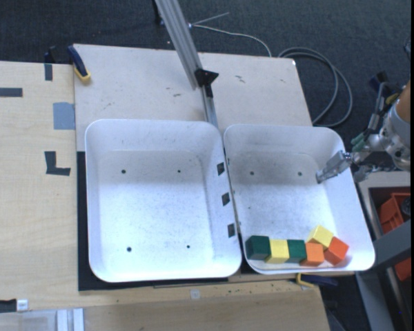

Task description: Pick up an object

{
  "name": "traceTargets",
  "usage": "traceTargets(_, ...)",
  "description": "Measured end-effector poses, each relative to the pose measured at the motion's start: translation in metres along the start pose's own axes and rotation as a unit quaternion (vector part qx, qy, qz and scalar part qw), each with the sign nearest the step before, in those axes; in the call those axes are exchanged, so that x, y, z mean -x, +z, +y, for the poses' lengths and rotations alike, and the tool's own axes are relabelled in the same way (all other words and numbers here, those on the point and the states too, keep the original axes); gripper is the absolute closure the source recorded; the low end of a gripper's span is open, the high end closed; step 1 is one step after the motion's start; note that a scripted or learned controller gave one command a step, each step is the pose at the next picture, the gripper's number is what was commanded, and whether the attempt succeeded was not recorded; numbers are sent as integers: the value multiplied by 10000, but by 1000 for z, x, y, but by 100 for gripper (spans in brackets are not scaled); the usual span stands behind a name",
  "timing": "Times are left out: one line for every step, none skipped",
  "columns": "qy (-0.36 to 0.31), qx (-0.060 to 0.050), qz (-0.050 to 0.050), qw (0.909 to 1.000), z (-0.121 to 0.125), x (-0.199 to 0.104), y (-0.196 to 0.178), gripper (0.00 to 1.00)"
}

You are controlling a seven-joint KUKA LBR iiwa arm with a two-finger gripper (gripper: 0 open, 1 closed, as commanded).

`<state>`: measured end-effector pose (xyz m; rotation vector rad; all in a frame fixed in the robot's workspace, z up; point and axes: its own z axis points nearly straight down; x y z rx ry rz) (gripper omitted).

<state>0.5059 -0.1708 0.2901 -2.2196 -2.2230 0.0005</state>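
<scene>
Hovering at the right bin's [345,158] right rim, gripper [329,168] state indeterminate and bearing nothing visible, well apart from the blocks — green [258,246], yellow [278,250], orange [313,253] — clustered along the near wall; approach step, next needing descent nearward onto one block.

2 white bins [155,133], 6 blocks [290,250] in green, yellow, orange.

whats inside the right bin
In the right bin, blocks crowd the near edge: a green block, a yellow block, a second green, two orange, and another yellow. Anything beneath them is covered.
</scene>
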Motion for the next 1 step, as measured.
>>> traceTargets(3, -25, 7, 10000, -23, -20, 31, 0)
